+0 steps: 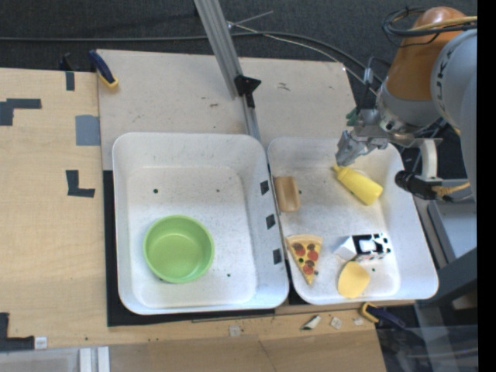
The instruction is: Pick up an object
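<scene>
Yellow bottle (359,185) near right bin's (411,281) far edge, jaws perhaps touching it

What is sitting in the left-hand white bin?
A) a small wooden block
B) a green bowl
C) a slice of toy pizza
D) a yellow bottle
B: the green bowl sits by itself in the left bin, while the pizza slice, yellow bottle and wooden block lie in the right bin.

My claw (346,153) hangs over the right bin (411,285), just above the bottle's (359,185) near end. Left of me lies a block (287,193); nearer the camera, a pizza slice (304,257), a carton (364,247) and a round piece (353,280). Far left, a bowl (179,248) sits in the other bin (132,285).
</scene>
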`<control>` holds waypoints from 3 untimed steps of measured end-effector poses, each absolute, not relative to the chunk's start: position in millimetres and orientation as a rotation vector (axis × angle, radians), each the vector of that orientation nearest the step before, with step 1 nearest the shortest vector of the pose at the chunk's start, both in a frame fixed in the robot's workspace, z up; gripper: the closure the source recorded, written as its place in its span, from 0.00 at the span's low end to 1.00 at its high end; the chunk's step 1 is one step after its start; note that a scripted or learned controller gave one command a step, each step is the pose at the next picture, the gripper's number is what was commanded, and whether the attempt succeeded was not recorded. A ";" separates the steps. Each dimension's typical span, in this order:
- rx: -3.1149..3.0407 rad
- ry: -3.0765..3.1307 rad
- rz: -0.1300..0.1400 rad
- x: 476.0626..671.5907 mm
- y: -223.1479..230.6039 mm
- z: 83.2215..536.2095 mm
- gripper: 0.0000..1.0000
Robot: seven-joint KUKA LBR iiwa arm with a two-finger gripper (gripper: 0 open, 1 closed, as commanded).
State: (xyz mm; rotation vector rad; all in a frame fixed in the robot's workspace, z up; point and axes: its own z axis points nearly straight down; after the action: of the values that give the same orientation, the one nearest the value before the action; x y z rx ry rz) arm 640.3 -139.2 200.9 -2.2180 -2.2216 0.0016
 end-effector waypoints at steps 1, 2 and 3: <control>-2.218 -2.222 0.002 640.3 -139.2 200.9 0.00; -2.217 -2.220 0.008 629.7 -138.9 149.6 0.00; -2.218 -2.218 0.010 626.0 -147.8 88.7 0.00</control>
State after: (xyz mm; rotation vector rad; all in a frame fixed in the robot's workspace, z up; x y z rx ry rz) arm 626.0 -147.8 88.7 -2.2181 -2.2184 0.0098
